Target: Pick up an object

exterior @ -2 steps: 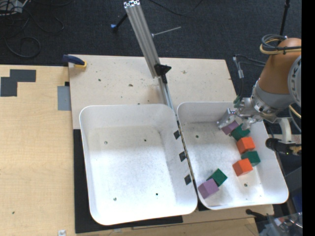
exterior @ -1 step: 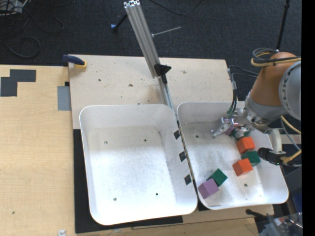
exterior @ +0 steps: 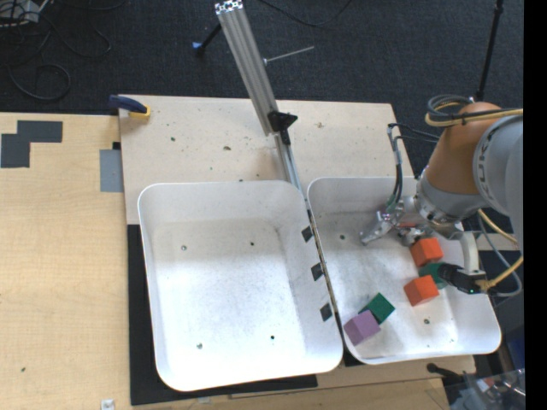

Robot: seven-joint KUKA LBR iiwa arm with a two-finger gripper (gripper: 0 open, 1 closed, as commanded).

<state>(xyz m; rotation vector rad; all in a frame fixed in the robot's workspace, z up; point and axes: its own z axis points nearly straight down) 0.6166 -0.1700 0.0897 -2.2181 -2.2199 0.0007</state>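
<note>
Nearest the camera, the pale wooden surface (exterior: pixel 60 263) carries two shallow white plastic bins side by side, each set on a black mat. The left bin (exterior: pixel 171 314) is bare white inside, with open floor right across. In the right bin (exterior: pixel 479 336), close to its near rim, a small purple cube (exterior: pixel 361 326) touches a dark green cube (exterior: pixel 380 307). Farther back lie an orange cube (exterior: pixel 420 289) and a second orange block (exterior: pixel 426 251), crowded against the right wall. The grey arm with an orange band (exterior: pixel 466 169) reaches in there, its gripper (exterior: pixel 382 226) low over the bin's middle floor; I cannot tell how its fingers stand. Beyond, an aluminium rail (exterior: pixel 252 67) slants over dark carpet (exterior: pixel 359 32) strewn with cables.
</note>
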